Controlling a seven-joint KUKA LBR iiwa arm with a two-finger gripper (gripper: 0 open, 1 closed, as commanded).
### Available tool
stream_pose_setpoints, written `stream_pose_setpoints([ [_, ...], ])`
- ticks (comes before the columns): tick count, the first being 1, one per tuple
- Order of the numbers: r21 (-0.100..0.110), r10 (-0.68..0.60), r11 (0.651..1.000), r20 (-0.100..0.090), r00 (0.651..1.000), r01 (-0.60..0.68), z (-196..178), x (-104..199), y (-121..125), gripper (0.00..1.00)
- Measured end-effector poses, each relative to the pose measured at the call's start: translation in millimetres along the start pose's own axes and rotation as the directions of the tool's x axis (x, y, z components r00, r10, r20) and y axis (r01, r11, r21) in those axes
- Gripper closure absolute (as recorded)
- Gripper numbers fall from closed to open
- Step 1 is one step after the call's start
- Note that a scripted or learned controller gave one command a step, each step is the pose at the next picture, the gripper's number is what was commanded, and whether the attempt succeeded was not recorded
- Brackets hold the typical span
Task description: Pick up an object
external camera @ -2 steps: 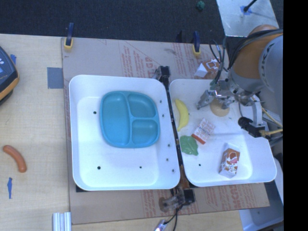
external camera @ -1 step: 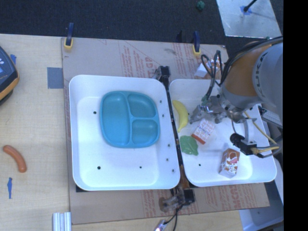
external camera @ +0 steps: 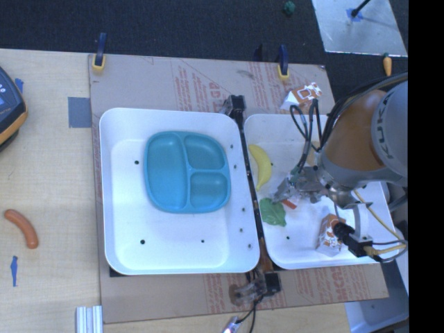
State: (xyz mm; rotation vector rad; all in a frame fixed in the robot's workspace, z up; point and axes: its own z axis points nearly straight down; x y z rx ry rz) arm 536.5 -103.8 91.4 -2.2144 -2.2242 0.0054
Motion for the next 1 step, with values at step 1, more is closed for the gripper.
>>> stream_pose_setpoints([
  [1,-0.003,0.002,1.000,0.000,1.000,-0.002,-0.9,-6.8,61.7,0.00],
])
